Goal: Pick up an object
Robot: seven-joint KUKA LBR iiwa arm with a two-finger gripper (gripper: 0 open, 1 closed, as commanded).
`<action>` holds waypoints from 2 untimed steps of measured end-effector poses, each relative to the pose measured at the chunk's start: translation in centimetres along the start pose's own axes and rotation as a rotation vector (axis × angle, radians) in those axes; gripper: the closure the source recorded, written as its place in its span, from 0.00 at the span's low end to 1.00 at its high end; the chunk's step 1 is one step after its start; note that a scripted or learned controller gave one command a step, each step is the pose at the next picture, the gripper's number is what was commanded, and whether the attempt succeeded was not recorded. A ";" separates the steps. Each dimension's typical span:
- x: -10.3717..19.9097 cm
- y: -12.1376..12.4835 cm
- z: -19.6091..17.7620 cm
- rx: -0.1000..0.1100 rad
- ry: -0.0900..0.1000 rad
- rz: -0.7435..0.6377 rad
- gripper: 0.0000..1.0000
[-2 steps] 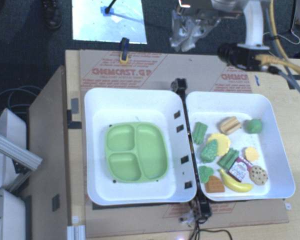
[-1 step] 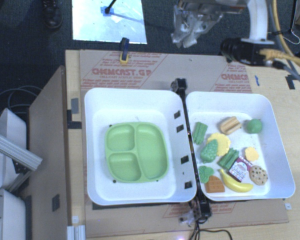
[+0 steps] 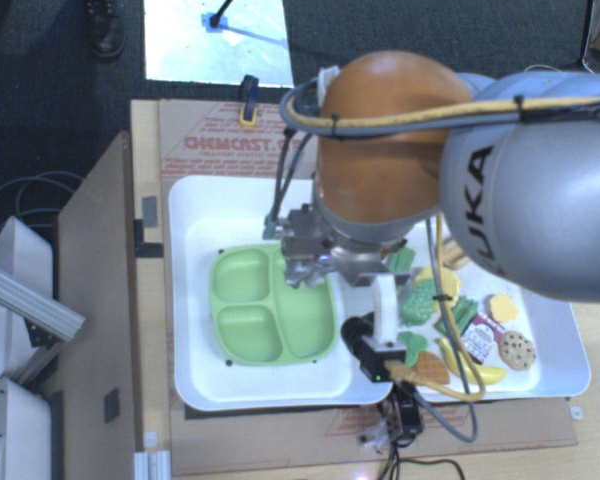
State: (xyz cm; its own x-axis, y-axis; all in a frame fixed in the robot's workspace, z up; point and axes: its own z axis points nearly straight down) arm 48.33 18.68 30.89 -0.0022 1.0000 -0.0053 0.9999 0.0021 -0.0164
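The arm's big orange band (image 3: 390,138) and grey wrist hang over the seam between the two bins and hide much of it. My gripper (image 3: 310,256) shows as a metal block below the band, above the right rim of a green divided tray (image 3: 265,313) that lies in the left bin (image 3: 193,268). The right bin (image 3: 572,360) holds several toy foods: a green leafy piece (image 3: 420,304), a cookie (image 3: 517,349), a red and white packet (image 3: 480,343), a yellow banana (image 3: 487,375) and an orange piece (image 3: 428,370). I see nothing held.
A yellow cable (image 3: 445,298) and a black part (image 3: 362,346) hang from the arm over the toys. Both bins rest on cardboard (image 3: 220,143). A yellow clamp (image 3: 248,103) sits at the back, and loose wires (image 3: 400,423) lie at the front edge.
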 end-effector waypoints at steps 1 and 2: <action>-8.4 5.3 3.3 -0.015 0.001 0.011 1.00; -12.3 5.1 -12.6 -0.038 0.007 0.005 1.00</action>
State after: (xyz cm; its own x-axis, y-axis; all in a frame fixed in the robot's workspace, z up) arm 53.66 6.46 43.43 0.0027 1.0000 0.0015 0.9998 -0.0028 0.0216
